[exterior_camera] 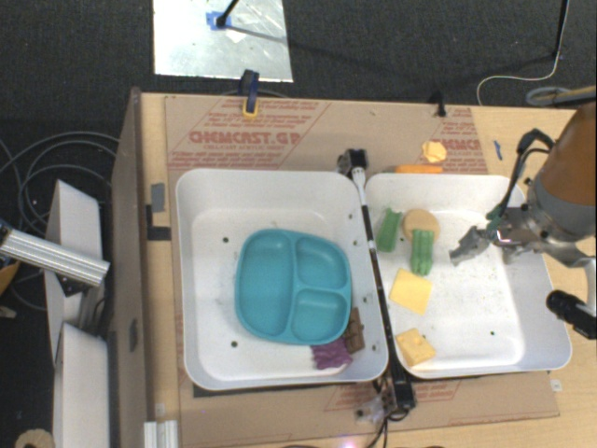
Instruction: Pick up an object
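The right bin (532,353) holds a light green piece (388,230), a tan round piece (421,220), a dark green pickle-like piece (422,252), a yellow square slice (411,290) and a yellow wedge (415,346). My gripper (471,244) hangs over the middle right of this bin, just right of the pickle-like piece and apart from it. Nothing shows in its grasp. The grey arm with its orange band (569,171) comes in from the right.
In the left bin (210,250) lies a teal divided plate (294,286), with a purple piece (328,355) and a brown piece (355,334) at its front right. Behind the right bin, a yellow piece (434,151) and an orange piece (419,168) lie on the cardboard.
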`<state>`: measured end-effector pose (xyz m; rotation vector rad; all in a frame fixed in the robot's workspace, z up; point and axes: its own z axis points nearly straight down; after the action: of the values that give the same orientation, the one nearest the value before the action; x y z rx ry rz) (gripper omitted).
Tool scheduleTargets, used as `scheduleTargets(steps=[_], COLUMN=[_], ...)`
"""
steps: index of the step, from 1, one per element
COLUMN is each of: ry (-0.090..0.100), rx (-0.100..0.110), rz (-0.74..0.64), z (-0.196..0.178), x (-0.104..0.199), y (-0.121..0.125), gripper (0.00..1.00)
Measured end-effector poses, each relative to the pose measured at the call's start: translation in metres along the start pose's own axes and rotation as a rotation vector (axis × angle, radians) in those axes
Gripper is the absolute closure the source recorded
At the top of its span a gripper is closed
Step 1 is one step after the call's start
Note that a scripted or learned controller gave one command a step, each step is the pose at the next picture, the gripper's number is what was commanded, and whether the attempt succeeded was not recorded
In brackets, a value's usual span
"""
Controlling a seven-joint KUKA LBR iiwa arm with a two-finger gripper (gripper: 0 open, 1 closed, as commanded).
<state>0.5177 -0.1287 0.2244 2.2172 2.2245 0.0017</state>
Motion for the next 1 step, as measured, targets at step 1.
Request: scheduleTargets(steps=[1], ry=[0.001], rx=[0.003], rz=[-0.003], z=[0.1293], x=[0.0157], y=[0.0332], gripper=[0.00])
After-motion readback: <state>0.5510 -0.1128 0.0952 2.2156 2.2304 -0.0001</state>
